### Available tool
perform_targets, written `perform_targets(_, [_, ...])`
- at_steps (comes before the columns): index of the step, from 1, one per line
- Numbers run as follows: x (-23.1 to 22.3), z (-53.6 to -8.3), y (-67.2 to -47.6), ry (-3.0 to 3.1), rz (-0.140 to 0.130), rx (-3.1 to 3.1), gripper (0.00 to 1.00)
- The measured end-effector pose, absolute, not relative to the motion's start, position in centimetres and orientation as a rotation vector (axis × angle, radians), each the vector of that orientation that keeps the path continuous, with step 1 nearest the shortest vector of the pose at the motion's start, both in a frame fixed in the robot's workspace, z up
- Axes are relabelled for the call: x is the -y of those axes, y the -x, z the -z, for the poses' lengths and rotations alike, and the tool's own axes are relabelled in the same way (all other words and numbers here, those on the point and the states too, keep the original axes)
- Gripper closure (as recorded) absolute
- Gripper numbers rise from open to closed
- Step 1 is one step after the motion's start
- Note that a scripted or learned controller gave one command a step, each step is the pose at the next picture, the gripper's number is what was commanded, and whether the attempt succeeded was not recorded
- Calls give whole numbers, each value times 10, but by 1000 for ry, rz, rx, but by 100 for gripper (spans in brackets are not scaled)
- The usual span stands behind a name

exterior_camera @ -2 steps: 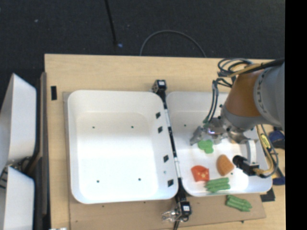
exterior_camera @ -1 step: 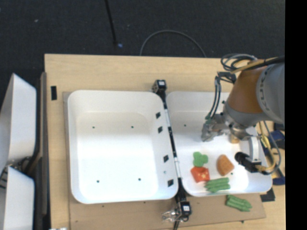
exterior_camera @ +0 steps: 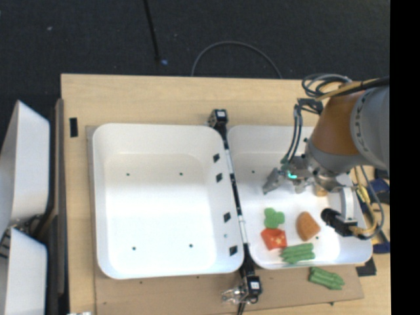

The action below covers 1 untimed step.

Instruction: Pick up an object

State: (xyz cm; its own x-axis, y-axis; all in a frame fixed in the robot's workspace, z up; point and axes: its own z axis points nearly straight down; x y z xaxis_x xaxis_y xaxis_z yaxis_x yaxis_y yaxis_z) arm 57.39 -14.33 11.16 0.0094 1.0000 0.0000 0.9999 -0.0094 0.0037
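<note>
Right bin (exterior_camera: 259, 151): far half bare, toys crowded at near edge. Gripper (exterior_camera: 286, 182) hangs over mid-bin, fingers spread, grasping nothing. Green toy (exterior_camera: 273, 216) lies just near of the fingertips; red piece (exterior_camera: 273, 238), orange piece (exterior_camera: 307, 226), green pod (exterior_camera: 297, 252) nearer still.

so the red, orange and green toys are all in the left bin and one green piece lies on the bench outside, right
Not quite. The camera view shows the red toy, the orange toy and the green toys in the right bin, not the left bin. One green piece does lie on the bench outside.
</note>
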Motion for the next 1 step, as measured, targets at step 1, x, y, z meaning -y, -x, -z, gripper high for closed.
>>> perform_targets(1, [121,-100,-518,-2226,3,-2222,0])
